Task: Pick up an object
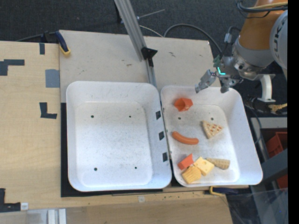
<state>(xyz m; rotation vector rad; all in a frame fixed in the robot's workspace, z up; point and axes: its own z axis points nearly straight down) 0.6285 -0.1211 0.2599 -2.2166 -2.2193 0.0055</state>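
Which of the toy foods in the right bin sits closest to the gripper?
The orange cup-shaped piece near the bin's far edge, just below-left of the gripper. The sausage and pizza slice lie farther down.

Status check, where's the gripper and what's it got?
Gripper open, holding nothing, above the right bin's far edge. Nearest item: orange cup, untouched. Hot dog and cheese wedge beyond. Nothing blocking.

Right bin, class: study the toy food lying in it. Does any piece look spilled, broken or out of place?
Nothing stands out. The orange cup, sausage, pizza slice and the cluster of pieces near the front all lie inside the right bin, whole as far as the view shows. The gripper hangs open above the bin's far edge.
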